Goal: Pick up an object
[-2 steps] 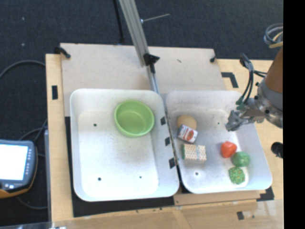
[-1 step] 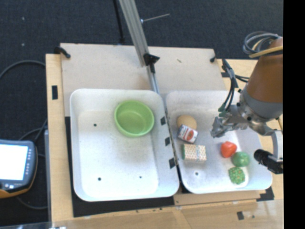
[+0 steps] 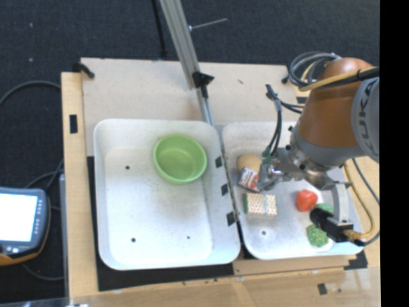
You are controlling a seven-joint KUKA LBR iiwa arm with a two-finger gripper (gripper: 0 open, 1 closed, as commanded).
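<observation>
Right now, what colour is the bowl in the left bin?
Light green, seen plainly in the camera view: the bowl.

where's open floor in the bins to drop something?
Left bin: bare everywhere below and left of the green bowl, down to its front rim. Right bin: crowded; gripper sits over a small packet, with the checkered block, red piece and green piece nearby.
</observation>
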